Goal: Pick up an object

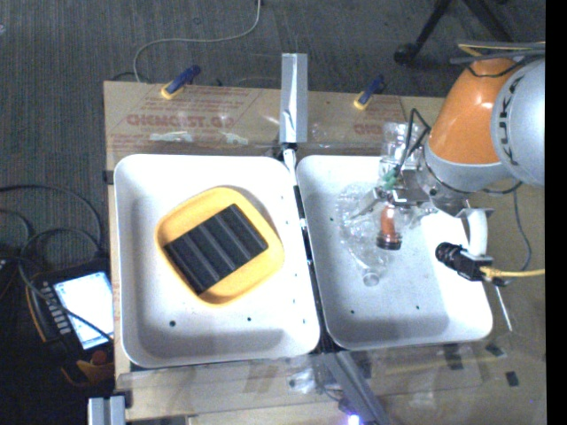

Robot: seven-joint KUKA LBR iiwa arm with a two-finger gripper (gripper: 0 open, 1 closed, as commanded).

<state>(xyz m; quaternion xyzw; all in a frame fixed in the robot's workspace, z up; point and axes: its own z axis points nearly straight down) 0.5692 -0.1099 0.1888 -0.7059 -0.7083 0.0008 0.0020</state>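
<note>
The grey arm with its orange band (pixel 474 122) reached in from the right, and its gripper (pixel 390 228) hung low over the right-hand shallow white bin (pixel 461 312). Beneath it lay a crumpled clear plastic object (pixel 359 228), a transparent bottle or wrapper by the look of it, resting on the bin floor towards the left of that bin. A small orange-brown piece showed at the gripper's tip, just beside or touching the clear plastic; whether it belonged to the tool or to the object could not be told.

Judging by this placing, the step in hand was the descent or the closing upon the clear plastic object, the pick itself not yet proven. How far the jaws stood apart could not be told, for they were small and lost among glints of plastic, and nothing could be seen plainly held between them.

The next move, I judge, called for a firm closing on a part of the plastic that would not slip or crush away, then a straight lift clear of the bin wall.

In the left-hand white bin (pixel 142 317) lay a yellow rounded tray with a black ribbed insert (pixel 220 244), well apart from the gripper and untouched. Both bins rested on the brown cardboard-covered worktop (pixel 204 118).
</note>
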